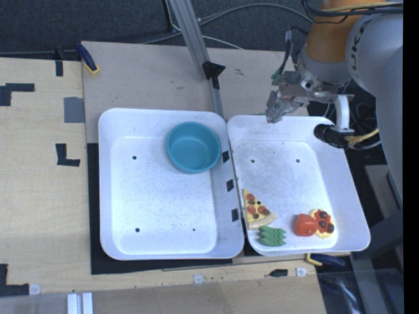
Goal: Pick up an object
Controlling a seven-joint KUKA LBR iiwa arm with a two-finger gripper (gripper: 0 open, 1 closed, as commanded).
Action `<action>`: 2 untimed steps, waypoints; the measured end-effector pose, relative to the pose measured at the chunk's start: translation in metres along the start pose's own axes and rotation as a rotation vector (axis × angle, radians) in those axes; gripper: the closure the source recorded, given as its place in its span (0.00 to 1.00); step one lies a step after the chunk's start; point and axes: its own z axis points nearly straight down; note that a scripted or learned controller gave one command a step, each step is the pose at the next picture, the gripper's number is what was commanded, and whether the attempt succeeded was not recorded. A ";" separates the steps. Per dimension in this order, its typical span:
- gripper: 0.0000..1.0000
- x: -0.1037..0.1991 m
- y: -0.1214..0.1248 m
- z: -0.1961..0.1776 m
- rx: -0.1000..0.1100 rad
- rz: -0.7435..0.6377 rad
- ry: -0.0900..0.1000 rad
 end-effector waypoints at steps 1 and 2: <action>1.00 0.053 0.002 0.011 0.002 0.000 0.000; 1.00 0.103 -0.012 0.014 0.002 0.001 0.000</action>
